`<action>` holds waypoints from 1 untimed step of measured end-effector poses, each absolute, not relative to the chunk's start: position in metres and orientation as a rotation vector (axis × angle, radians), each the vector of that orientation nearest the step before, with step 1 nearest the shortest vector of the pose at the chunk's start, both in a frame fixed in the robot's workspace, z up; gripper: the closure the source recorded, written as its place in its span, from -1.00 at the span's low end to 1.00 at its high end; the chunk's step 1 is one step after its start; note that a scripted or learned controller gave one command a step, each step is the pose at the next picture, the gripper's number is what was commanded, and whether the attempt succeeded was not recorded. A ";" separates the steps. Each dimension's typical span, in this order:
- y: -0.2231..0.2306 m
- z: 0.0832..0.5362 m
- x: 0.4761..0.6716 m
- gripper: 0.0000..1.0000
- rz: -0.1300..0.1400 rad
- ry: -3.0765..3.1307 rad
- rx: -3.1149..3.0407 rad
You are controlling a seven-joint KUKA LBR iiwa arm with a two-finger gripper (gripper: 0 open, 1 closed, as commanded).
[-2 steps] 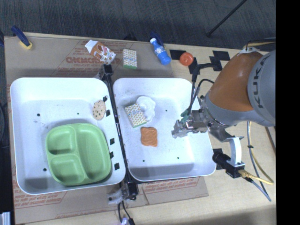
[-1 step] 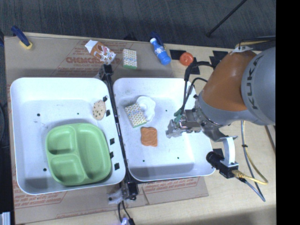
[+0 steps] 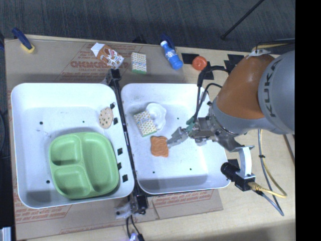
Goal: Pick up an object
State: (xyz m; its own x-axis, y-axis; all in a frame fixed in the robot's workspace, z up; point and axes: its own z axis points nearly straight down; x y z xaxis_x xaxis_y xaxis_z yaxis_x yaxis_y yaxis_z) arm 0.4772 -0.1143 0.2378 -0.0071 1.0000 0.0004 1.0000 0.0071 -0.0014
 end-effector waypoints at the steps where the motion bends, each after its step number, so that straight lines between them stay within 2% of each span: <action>1: -0.119 0.091 0.476 -1.00 0.003 -2.226 -2.210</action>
